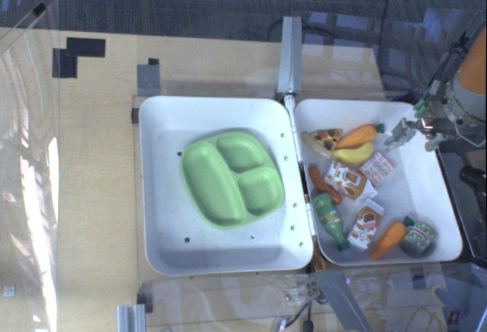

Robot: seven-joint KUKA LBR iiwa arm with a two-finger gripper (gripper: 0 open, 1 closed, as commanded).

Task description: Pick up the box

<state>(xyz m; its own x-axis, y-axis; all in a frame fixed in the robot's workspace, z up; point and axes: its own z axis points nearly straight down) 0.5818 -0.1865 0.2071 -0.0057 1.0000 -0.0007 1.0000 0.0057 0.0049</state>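
Box [366,222] lay flat near the right bin's [449,205] front edge, light and stiff; grabbing its two long sides looked best. Tool [407,132] hung above, grip unclear.

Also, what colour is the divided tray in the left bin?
Light green divided plastic tray, clear in the camera view.

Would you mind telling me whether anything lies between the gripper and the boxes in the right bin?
Nothing visible blocks it. The gripper hangs over the right bin, beside the small box. The banana and carrot lie just left of that box, crowding it.
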